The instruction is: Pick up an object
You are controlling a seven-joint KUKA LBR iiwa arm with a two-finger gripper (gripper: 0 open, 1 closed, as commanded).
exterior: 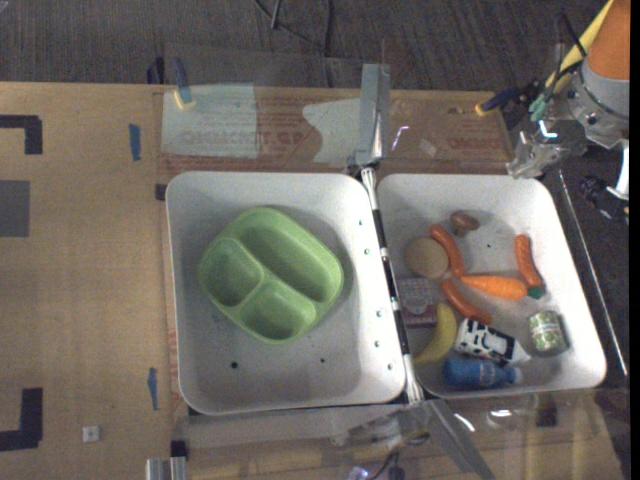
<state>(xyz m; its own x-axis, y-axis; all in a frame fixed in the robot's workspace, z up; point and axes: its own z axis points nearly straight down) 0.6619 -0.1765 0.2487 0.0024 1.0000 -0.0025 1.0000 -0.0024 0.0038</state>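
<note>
You will find the gripper [530, 153] above the far right corner of the right bin [585, 298], outside its rim; whether its jaws are parted or closed cannot be told, and nothing is seen between them. All candidate objects lie below and nearer than the jaws: a carrot [495, 287], a banana [440, 334], a blue bottle [478, 373] and a small green can [547, 332]. Well to the left sits the green divided plate [270, 273] in the left bin [190, 368].

Tool [530, 153] high at frame's right
</note>
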